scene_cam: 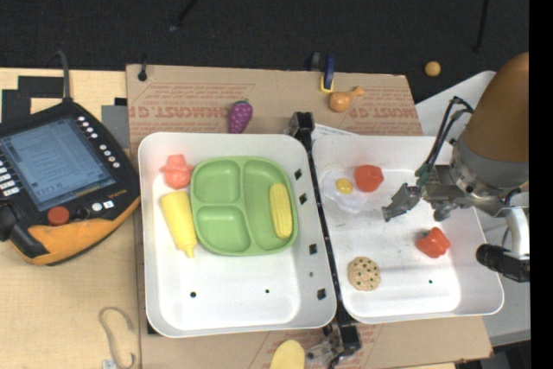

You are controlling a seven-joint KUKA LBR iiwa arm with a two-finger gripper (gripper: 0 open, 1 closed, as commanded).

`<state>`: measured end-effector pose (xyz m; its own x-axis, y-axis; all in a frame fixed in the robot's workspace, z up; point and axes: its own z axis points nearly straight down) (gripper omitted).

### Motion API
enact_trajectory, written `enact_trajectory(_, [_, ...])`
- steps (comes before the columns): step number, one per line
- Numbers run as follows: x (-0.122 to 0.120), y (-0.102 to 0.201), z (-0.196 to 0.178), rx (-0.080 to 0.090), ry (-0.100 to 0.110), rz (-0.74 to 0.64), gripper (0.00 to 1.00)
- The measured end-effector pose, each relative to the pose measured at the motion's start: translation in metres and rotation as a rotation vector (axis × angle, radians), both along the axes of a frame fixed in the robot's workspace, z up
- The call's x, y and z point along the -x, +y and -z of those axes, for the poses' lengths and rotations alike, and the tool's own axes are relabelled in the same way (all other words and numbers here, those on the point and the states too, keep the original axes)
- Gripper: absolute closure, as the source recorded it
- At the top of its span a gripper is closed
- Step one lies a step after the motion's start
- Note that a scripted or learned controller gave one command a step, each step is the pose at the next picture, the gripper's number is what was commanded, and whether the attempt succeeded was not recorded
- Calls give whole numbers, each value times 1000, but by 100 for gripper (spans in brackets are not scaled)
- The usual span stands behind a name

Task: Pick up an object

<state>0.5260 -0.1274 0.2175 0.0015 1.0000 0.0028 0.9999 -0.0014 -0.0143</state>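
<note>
Hanging over the middle of the right shallow white plastic bin (484,307), the dark two-finger gripper (399,205) sits at the frame's right centre, among the loose toys it might take. Nothing lies between its tips; how far apart they stand is too blurred to tell. It is near the round red toy tomato (369,177) to its upper left and the red blocky toy (433,243) to its lower right, touching neither. I judge either one a likely target, since both lie apart from other things with room around them.

That bin holds four pieces: the two red ones, one white fried egg toy with a yellow yolk (345,188) just beside the tomato, and one round chocolate-chip cookie toy (364,273) toward the lower left of the bin.

The left shallow white plastic bin (225,307) holds one green divided plastic tray (226,216), with one yellow corn cob toy (280,211) lying in its right compartment. Beside the tray's left edge lie one yellow squeeze bottle toy (178,221) and one pink toy (175,171).
</note>
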Motion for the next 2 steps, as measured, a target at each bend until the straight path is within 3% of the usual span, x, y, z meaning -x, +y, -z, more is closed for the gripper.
enact_trajectory(1, [-3, 0, -6, 2, -13, -2, 0])
enact_trajectory(2, [8, 0, 49, 0, -6, -2, 0])
